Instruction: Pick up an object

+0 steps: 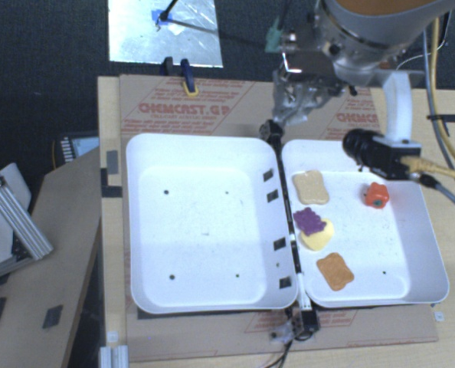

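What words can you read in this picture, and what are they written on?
"CHEMCAST GP", in red, on the brown board under the bins, behind the left bin.
A second red print on the same board behind the right bin starts "CHEMCAST"; the arm covers the rest.
More red print along the board's front edge is too small to read.

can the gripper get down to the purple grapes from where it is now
Probably yes. The purple grapes lie uncovered in the right bin, though they rest against the yellow piece, so the fingers have little room there. The gripper hangs above the bins' far edge, with nothing between.
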You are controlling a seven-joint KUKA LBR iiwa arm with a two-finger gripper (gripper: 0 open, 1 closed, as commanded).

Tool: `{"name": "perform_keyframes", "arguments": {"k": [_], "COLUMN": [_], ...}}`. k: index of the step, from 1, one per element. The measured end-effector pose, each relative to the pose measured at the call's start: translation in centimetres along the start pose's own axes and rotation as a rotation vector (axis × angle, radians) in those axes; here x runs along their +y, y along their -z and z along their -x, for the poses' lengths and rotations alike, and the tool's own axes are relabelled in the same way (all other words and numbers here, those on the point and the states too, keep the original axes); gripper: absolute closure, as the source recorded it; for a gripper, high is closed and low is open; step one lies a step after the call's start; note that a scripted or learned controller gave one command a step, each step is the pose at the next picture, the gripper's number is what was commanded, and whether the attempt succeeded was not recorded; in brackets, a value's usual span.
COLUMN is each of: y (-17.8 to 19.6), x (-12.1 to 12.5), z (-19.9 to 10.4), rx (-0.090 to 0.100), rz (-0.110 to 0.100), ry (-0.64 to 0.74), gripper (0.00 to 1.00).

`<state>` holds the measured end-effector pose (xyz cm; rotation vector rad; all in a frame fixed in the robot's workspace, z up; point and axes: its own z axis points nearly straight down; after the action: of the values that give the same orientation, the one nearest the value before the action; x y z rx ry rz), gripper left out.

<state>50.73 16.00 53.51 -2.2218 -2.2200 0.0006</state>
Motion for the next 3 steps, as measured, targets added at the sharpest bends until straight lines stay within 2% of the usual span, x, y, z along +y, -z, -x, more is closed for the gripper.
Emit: {"name": "perform_keyframes", "arguments": {"k": [1,2,3], "y": [0.0,-20.0,-36.4], "x": [-1.8,-2.2,-2.3], "z": [-7.7,-7.4,-7.3], "rx": [0.003,-0.007,-0.006], "rz": [0.002,-0.013,-0.013], "ry": [0.013,0.002,0.001], "gripper": [1.0,1.0,1.0]}}
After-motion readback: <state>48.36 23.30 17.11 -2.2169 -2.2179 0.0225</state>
